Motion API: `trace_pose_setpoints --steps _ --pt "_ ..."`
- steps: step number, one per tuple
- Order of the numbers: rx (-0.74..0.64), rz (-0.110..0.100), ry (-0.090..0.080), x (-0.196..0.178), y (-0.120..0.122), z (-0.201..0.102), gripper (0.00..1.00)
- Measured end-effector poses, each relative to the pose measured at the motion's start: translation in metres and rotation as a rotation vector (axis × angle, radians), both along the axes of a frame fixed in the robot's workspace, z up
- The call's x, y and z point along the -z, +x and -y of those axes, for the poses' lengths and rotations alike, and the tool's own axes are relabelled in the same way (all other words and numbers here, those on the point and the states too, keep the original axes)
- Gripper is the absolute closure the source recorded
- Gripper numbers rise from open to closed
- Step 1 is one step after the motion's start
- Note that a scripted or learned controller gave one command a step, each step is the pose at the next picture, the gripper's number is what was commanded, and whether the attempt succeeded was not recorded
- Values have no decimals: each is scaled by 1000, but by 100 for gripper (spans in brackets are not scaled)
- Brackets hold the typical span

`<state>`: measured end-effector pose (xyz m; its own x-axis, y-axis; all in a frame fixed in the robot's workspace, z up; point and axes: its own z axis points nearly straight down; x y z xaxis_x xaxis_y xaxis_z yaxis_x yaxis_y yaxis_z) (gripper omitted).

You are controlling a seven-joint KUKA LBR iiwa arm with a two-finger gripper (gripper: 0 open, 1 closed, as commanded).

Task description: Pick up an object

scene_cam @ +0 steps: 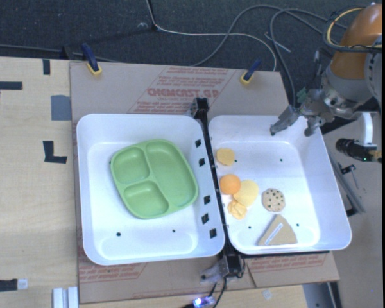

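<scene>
White plastic bins sit side by side on the bench, and the right bin (321, 172) holds every candidate for the pick: a pale yellow disc (226, 156) toward ten o'clock of the bin floor, an orange ball (230, 184) touching a yellow lump (245, 194) near the bin's left wall at about eight o'clock, a chocolate-chip cookie (273, 200) just right of them, and a tan wedge (277, 231) down at six o'clock. The left bin (90, 172) carries a green divided tray (154, 177) at its centre. The gripper (296, 122) hangs over the right bin's back rim, at about one o'clock of that bin, its two fingers spread apart and nothing between them. It is well apart from all of the items, the yellow disc being nearest. Judging by this, the task is hardly begun: no object is chosen by contact, none is lifted, and all lie flat on the bin floor. What is left is the whole of it, namely travelling over an item, descending, closing on it and raising it clear.
</scene>
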<state>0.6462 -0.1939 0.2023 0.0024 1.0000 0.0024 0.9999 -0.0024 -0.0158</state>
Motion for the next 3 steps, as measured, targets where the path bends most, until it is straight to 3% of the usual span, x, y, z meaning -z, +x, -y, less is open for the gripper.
trace_pose_setpoints --steps 1,3 --pt "-4 14 -3 -10 3 -1 0" --pt "-4 11 -4 113 0 9 0"
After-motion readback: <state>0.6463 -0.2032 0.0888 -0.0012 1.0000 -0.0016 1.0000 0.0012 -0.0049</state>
